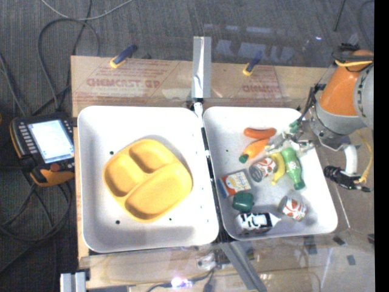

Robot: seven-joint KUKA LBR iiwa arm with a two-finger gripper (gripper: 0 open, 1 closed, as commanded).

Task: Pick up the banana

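I see curved yellow banana [278,168] lying in right white bin [316,224], wedged between green plastic bottle [292,169] and small tin can [261,171]. Gripper [290,140] just above banana; open or closed, can't tell. Banana not lifted; grasp and lift remain.

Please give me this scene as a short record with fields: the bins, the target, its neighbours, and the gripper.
left bin: holds a yellow divided tray
right bin: holds the banana and other small items
banana: in the right bin, between a green bottle and a can
carrot: up-left of the banana
gripper: above the banana's upper end, nothing seen between its fingers
task state: banana not yet lifted
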